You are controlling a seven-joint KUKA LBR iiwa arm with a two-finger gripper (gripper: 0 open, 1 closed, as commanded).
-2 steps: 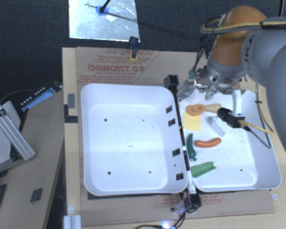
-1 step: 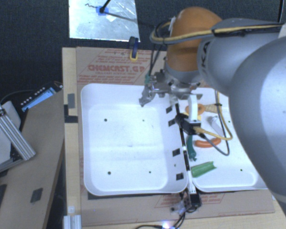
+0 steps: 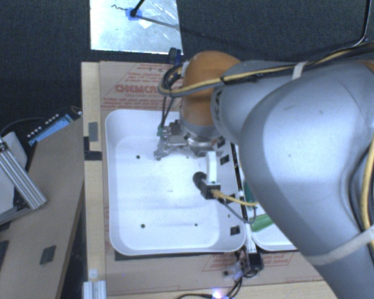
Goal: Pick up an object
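Observation:
My gripper (image 3: 163, 148) hangs low over the far part of the left white bin (image 3: 128, 229), near its back wall. I see no object at its tip. My grey arm with its orange band (image 3: 202, 80) reaches in from the right and hides most of the right bin (image 3: 275, 243). A small green object (image 3: 259, 215) peeks out from under the arm at the right bin's left side.
The bins sit on a brown cardboard sheet (image 3: 121, 86). A shiny foil sheet (image 3: 134, 17) lies on the dark floor behind. Metal rails (image 3: 15, 173) and a blue-labelled device (image 3: 50, 126) stand at the left.

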